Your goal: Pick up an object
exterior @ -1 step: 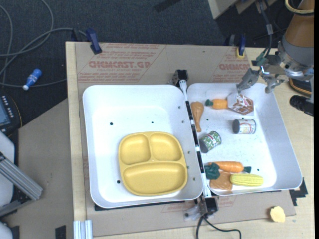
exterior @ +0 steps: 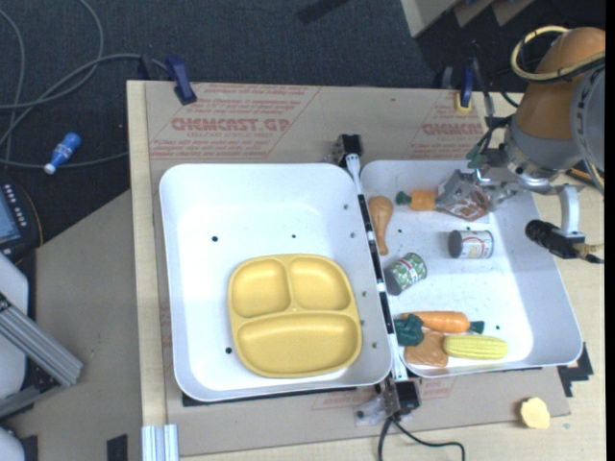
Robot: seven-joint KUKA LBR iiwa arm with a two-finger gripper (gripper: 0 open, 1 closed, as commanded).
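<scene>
The gripper (exterior: pixel 468 192) hung over the far part of the right bin (exterior: pixel 548 305), reaching in from the right beneath the arm's (exterior: pixel 557 94) orange band; whether it was grasping anything I cannot tell, since the metal parts at its tip blurred together against the bin floor. Just to its left lay a small orange piece (exterior: pixel 420 200), and beside that a tan drumstick-shaped toy (exterior: pixel 381 217) rested along the bin's left wall. Near the gripper, toward the front, a small can (exterior: pixel 471 245) lay on its side. A green-labelled can (exterior: pixel 405 271) lay tilted close to the divider between the bins. At the front of the right bin a toy carrot (exterior: pixel 434 323) with a green top sat touching a yellow corn cob (exterior: pixel 474 348), with a tan piece (exterior: pixel 426 355) under them. The left bin (exterior: pixel 192 209) held a yellow divided plate (exterior: pixel 293 315) with three compartments. A yellow lump (exterior: pixel 534 412) sat on the bench outside the bins, at the front right
</scene>
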